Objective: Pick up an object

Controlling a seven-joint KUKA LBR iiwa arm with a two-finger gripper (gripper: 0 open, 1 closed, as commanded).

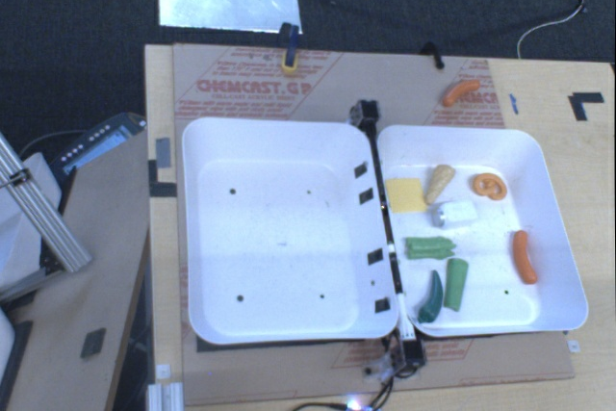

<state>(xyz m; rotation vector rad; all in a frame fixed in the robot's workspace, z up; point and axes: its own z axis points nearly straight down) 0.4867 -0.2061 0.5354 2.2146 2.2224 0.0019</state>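
The right bin (553,197) holds several toy foods. A yellow cheese slice (405,195) lies near its left wall, with a beige bread piece (439,182) and a white block (456,213) beside it. An orange ring-shaped piece (489,186) sits further right. A long orange sausage (524,257) lies near the right wall. Lower down are a green ridged piece (429,247), a green cylinder (455,284) and a dark green pepper (431,298).
The left bin (279,231) sits beside the right one, joined by a black clipped divider (380,217). An orange sausage-like piece (461,92) lies on the bench board behind the right bin. A yellow and blue clamp (289,48) stands at the board's far edge.
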